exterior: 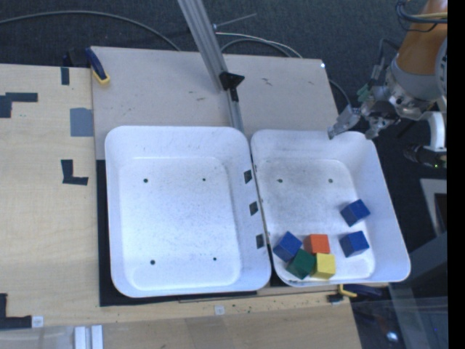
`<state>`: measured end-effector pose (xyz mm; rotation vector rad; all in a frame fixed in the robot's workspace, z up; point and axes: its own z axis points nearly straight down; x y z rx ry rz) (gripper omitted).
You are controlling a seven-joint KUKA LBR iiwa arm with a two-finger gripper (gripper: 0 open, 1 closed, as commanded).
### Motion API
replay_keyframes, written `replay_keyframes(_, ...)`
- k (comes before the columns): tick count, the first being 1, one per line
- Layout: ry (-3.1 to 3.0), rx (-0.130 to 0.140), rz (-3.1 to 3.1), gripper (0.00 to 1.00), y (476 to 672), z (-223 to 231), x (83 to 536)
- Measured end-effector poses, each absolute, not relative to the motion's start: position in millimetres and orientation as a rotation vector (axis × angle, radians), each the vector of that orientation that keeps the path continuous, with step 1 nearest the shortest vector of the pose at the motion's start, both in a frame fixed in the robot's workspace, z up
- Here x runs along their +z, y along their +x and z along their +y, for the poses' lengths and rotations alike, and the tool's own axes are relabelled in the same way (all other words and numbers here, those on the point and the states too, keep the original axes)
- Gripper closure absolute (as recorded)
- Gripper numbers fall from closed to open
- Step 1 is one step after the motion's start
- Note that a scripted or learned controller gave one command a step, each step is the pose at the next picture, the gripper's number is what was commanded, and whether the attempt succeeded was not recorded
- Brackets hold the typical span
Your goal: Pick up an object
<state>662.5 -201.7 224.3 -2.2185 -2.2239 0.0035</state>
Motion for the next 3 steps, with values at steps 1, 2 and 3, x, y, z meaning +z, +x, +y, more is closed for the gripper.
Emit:
replay_keyframes(1,-2.217,0.009,-2.215,0.00,580.8,-209.2,87.2)
replay_keyframes(2,-2.216,0.000,-2.225,0.00,599.0,-187.3,91.7)
replay_keyframes(3,-2.221,-0.003,-2.227,0.00,645.5,-194.4,109.1)
